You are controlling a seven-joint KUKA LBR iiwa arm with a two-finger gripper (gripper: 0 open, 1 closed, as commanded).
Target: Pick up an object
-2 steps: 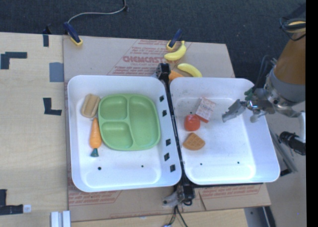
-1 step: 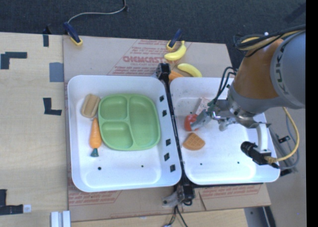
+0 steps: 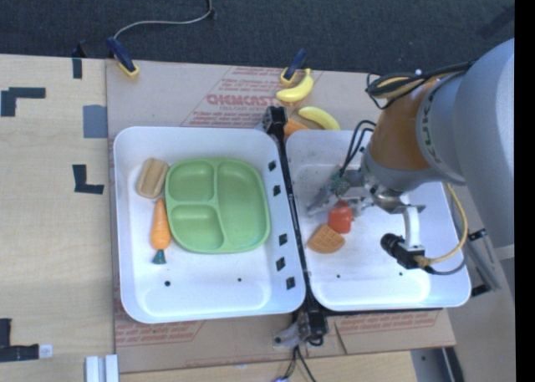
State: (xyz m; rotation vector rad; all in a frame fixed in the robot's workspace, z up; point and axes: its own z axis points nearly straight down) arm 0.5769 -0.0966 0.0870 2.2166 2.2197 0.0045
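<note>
Red tomato (image 3: pixel 340 220) lies in the right bin (image 3: pixel 435 284), centre-right of frame, beside an orange wedge (image 3: pixel 326 241). My gripper (image 3: pixel 332 198) hovers there; I cannot tell its jaw state.

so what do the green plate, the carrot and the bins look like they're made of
Green plate: probably moulded plastic, matte, with one even colour and rounded compartment ridges.
Carrot: likely toy plastic, flat orange with a green tip; rubber is possible.
Bins: seemingly thin white plastic, slightly glossy, with rounded rims.
</note>
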